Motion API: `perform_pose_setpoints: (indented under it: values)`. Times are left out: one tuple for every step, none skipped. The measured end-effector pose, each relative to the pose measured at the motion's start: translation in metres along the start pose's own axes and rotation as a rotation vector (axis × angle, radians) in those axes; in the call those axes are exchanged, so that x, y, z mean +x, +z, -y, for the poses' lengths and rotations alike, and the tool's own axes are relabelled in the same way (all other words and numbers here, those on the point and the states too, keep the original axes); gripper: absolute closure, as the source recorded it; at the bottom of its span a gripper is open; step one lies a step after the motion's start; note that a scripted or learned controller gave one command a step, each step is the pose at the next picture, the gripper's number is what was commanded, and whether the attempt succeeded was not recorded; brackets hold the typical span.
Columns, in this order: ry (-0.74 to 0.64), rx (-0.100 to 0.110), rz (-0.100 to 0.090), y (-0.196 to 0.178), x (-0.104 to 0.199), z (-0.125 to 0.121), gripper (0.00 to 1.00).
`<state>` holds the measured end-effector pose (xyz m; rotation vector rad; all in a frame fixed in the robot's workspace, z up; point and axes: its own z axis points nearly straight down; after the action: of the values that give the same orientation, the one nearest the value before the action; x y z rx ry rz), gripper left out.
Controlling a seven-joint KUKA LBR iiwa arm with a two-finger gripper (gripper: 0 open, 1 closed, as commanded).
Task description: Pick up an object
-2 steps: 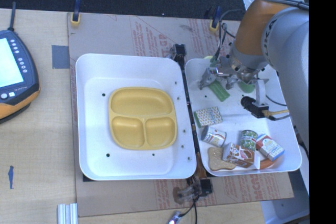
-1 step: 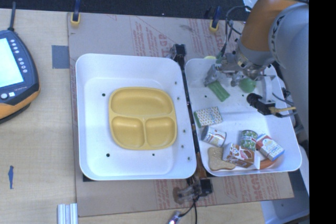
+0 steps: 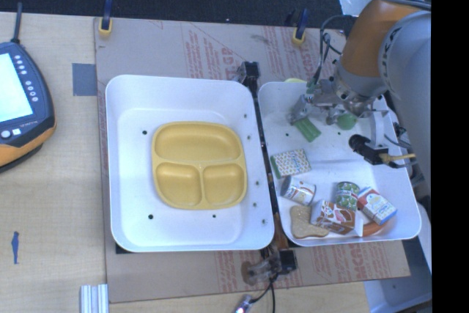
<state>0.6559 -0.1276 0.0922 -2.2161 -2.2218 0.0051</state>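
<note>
The grey metal two-finger pincer (image 3: 306, 108) hangs low at the far end of the shallow white plastic right-hand bin (image 3: 399, 231) — whether it is parted or closed I cannot tell. Just beside it, toward the near side, lies a small flat green block (image 3: 308, 130) — likely light, stiff and rather smooth; best pinched across its narrow sides.

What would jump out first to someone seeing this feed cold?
Probably the yellow divided tray, alone in the middle of the left bin. Next, the grey and orange arm reaching in from the right, its gripper low over the far end of the right bin by a green object. A cluster of small food packages crowds that bin's near end.
</note>
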Motion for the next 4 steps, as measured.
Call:
perform_pose_setpoints:
  values:
    - [-0.004, 0.001, 0.001, 0.000, 0.031, 0.000, 0.00]
    - [0.000, -0.003, 0.001, -0.008, -0.005, 0.000, 0.00]
    - [-0.004, 0.001, 0.001, 0.001, 0.027, 0.009, 0.00]
    - [0.000, -0.003, 0.001, 0.000, 0.005, 0.000, 0.00]
